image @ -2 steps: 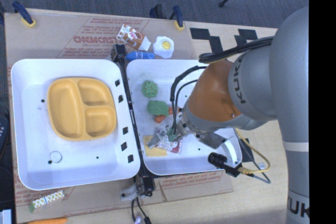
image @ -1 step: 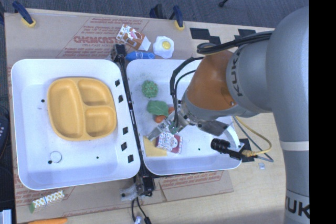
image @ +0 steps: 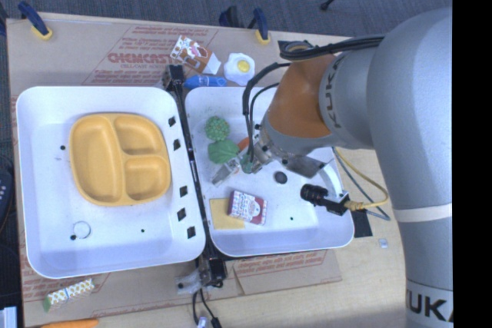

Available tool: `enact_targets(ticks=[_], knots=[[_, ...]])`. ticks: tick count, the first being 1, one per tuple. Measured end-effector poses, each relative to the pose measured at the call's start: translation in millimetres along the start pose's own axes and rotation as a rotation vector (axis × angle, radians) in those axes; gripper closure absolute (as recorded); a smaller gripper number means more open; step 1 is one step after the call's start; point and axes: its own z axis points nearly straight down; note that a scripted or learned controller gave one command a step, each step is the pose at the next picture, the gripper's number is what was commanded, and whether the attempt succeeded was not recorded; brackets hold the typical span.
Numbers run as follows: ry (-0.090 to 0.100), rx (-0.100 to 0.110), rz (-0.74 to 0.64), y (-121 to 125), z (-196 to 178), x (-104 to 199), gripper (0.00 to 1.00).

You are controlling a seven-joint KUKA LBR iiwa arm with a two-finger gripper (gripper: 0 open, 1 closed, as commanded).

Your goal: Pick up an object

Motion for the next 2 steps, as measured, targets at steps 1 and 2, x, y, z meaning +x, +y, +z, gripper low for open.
enact_targets(ticks=[1,2], knots=[[-0.002,-0.001,-0.288,43,-8,-26,0.0],[-0.002,-0.001,-0.002,60,0,-28,0.0]])
